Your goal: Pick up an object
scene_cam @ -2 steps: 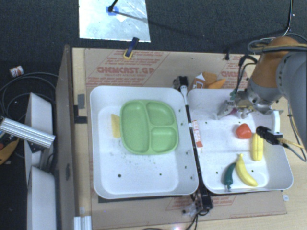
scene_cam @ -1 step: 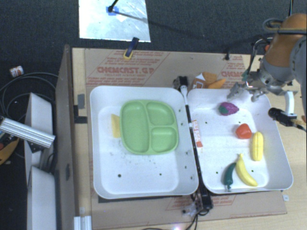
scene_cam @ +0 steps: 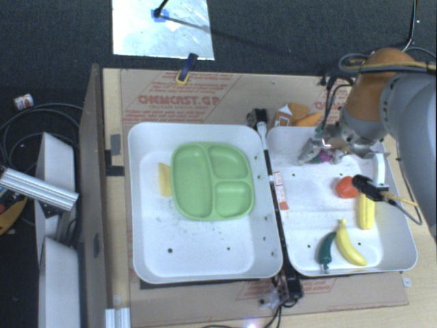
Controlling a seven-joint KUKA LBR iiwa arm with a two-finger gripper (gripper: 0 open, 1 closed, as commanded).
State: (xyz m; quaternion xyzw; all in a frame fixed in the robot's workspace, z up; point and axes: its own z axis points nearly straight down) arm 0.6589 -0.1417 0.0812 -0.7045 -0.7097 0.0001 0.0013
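in the right bin (scene_cam: 403,251), at its far edge, the gripper (scene_cam: 319,149) hangs low over a small purplish thing (scene_cam: 332,156) that is too blurred to name; whether it is open or closed i cannot tell. the step looks like the approach, nothing lifted yet. candidates lie nearer: a red piece (scene_cam: 346,186), two bananas (scene_cam: 349,244), a dark green piece (scene_cam: 326,249). next it needs a squared descent onto one of them. the left bin (scene_cam: 147,251) holds a green divided plate (scene_cam: 212,182). both bins sit on a cardboard-topped table (scene_cam: 177,91), dark floor (scene_cam: 273,19) beyond.
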